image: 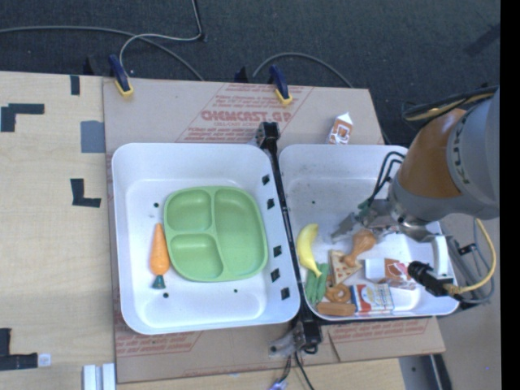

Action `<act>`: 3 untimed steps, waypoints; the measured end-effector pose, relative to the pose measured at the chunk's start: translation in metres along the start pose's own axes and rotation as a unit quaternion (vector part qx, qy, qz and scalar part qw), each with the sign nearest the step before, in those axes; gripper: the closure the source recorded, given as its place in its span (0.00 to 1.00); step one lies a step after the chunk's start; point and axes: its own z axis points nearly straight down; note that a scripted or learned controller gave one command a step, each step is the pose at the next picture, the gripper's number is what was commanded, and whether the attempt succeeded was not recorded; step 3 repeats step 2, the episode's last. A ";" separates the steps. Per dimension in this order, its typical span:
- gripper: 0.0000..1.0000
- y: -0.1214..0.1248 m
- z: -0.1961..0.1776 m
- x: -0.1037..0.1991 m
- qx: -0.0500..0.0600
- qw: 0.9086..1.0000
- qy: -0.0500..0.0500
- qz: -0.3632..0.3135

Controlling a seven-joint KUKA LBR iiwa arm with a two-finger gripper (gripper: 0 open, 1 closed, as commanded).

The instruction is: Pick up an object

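Hand [357, 222] of the grey arm [447, 169] poised low inside the right bin [325, 165], its fingers spread in a narrow vee with nothing between them, tips just above a brown drumstick-shaped toy [360, 244]. The likely pick targets lie crowded against the near edge of that bin: one yellow banana [307, 249], one green pod [315, 283], one pizza-slice wedge [341, 268], one brown roll [335, 308] and two small printed cartons [375, 297] [390, 270], most of them touching a neighbour. Judged risks: a descent into this pile could nudge the drumstick sideways so that the fingers close on air; the fingers could catch two pieces at once and drop both; a rounded toy could squirt out under pressure; a piece pressed against the bin wall leaves no room for the outer finger. The left bin [130, 218] holds one green divided plate [215, 234] and one orange carrot [159, 252] beside it, well apart from the hand. One small carton [341, 128] stands on the cardboard sheet [162, 108] beyond the far edge of the right bin. Two blue clamps [122, 78] [280, 84] pin that sheet to the surface [41, 161].
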 end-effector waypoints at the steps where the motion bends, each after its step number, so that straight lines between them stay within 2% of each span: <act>1: 1.00 0.000 -0.009 0.000 0.001 1.000 0.000 0.000; 2: 1.00 0.018 -0.092 0.098 -0.001 1.000 0.000 0.000; 3: 1.00 0.018 -0.092 0.098 -0.001 1.000 0.000 0.000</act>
